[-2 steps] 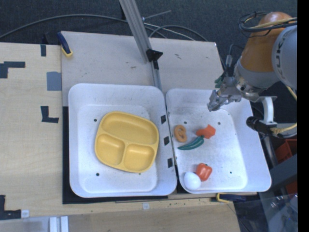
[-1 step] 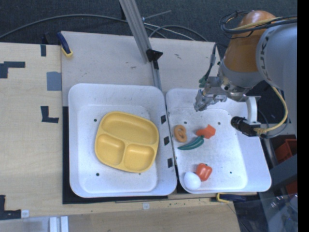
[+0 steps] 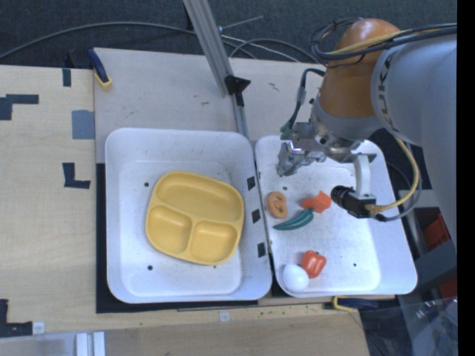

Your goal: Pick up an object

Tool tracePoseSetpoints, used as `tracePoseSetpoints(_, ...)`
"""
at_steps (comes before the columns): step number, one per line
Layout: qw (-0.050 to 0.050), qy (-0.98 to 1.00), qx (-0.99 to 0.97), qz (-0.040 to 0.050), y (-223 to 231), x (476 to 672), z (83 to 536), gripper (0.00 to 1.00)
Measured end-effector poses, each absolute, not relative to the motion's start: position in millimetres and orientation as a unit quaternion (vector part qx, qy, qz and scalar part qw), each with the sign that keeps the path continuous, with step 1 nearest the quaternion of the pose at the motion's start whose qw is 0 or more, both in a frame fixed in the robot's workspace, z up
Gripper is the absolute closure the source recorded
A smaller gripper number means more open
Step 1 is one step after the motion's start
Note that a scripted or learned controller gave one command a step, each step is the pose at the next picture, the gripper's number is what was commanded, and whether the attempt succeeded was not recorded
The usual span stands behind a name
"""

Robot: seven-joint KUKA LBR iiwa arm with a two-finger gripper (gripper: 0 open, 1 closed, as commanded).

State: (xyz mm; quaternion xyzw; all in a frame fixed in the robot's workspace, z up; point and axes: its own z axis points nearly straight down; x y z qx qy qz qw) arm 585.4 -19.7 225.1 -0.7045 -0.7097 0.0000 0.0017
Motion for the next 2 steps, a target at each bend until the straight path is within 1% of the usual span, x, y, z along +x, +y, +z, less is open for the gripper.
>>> tracePoseSetpoints(2, 0.001, -0.710, -0.704, 0.0000, 77.8, 570.6, 240.1, 1.00)
